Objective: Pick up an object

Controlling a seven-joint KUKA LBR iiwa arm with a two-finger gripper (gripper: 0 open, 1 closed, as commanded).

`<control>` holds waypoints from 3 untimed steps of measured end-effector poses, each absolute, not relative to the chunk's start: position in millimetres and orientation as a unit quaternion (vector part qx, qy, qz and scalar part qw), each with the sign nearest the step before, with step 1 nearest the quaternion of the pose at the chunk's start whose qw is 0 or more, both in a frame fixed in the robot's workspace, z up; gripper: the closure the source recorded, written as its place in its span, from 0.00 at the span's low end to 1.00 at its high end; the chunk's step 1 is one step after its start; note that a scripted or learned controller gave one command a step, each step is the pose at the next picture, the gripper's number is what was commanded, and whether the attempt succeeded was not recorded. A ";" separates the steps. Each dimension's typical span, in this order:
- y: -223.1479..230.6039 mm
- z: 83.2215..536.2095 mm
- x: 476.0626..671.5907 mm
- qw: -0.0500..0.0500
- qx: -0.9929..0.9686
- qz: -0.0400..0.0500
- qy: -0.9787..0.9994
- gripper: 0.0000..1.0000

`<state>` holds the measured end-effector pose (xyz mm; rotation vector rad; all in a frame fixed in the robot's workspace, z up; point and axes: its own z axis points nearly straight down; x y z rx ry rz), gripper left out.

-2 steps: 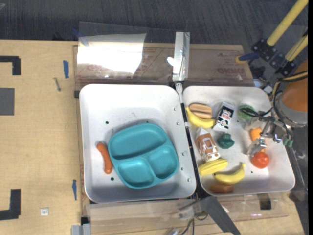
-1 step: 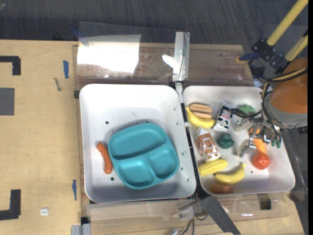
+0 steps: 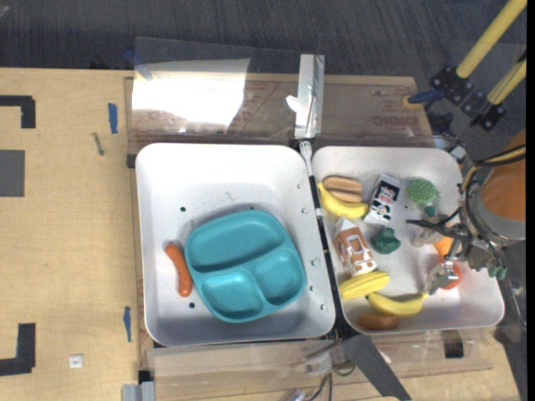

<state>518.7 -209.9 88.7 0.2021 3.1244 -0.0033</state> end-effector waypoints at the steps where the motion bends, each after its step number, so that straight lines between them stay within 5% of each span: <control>1: -209.8 101.9 523.0 0.012 0.064 -0.003 0.998 1.00; 2: -209.4 101.1 522.6 0.011 0.063 -0.002 0.998 0.00; 3: -211.6 88.4 539.6 0.004 0.073 0.000 0.997 0.00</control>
